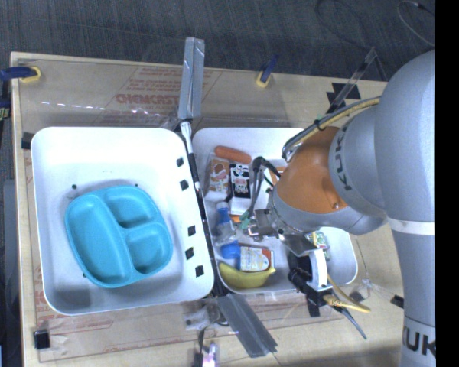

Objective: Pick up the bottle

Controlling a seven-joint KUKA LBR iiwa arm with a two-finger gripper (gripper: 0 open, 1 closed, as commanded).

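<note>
The bottle (pixel 225 224) (clear, with blue on it) lies in the right bin (pixel 343 264) among clutter, just camera-left of the fingers (pixel 249 222). Its long axis seems to run along the bin's left wall. You cannot tell whether the fingers are open or closed, because the wrist hides them. A yellow bowl (pixel 241 280) sits nearer the camera.
</note>
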